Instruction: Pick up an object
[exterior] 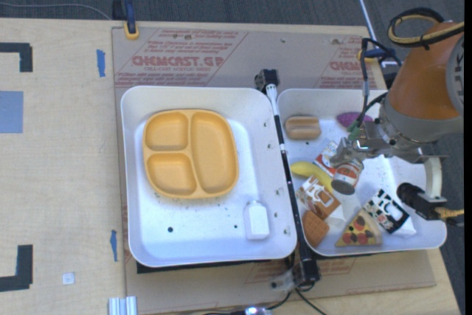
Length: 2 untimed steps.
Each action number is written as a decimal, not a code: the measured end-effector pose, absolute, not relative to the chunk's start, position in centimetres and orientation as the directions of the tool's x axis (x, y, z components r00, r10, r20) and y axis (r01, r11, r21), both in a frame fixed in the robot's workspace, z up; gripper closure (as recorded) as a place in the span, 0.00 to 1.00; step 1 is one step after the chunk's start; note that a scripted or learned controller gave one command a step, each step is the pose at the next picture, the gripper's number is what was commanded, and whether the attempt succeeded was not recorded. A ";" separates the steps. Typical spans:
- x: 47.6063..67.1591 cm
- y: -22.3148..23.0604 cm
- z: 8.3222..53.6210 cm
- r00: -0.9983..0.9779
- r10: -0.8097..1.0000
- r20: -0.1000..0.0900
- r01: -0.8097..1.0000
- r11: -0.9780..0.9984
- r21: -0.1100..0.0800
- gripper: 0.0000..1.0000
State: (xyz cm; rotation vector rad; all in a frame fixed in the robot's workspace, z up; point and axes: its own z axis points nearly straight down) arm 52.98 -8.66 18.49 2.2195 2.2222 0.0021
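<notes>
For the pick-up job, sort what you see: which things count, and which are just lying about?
Job in hand:
gripper
can
banana
bun
pizza slice

Lying about:
yellow divided plate
small white block
blue clamp

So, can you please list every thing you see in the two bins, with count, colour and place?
divided plate: one, yellow-orange, left bin
small block: one, white, left bin, near front right corner
bun: one, brown, right bin, back
purple piece: one, right bin, back, partly hidden
banana: one, yellow, right bin, middle
can: one, red and white, under the gripper
pizza slice: one, right bin, front
gripper: one, grey, over right bin
</notes>
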 end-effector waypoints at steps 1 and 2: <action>55.1 -3.2 21.9 -0.002 1.000 0.000 1.000 0.002 0.002 1.00; 55.1 -3.2 21.9 -0.001 1.000 -0.001 1.000 0.001 0.001 0.00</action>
